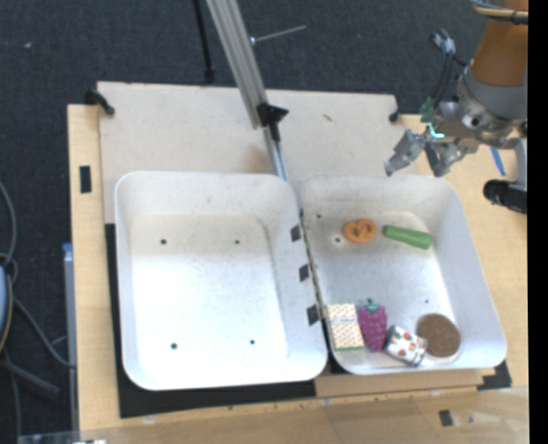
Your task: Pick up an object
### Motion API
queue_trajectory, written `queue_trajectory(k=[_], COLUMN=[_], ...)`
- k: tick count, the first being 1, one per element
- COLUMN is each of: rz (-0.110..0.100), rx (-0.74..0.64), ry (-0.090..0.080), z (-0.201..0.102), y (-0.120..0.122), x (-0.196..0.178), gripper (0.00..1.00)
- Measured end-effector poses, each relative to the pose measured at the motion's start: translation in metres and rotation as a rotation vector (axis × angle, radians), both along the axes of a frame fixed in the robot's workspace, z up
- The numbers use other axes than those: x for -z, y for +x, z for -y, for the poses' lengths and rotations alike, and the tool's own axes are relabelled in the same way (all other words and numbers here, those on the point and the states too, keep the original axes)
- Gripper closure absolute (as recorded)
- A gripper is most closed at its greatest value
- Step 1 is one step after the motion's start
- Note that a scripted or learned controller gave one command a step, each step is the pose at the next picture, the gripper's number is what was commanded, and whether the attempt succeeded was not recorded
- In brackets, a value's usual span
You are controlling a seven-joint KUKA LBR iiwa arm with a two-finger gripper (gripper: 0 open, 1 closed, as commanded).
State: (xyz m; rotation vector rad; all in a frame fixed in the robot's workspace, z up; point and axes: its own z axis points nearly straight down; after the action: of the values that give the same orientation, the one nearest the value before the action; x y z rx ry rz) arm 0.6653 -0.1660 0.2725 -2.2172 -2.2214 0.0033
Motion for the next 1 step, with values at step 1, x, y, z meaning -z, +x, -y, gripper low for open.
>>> queue_trajectory(k=[1], rz=[0.004], rx=[-0.002], ry=[-0.004], z=[0.0009], y=[0.0005], x=[-0.0035], gripper=[0.00])
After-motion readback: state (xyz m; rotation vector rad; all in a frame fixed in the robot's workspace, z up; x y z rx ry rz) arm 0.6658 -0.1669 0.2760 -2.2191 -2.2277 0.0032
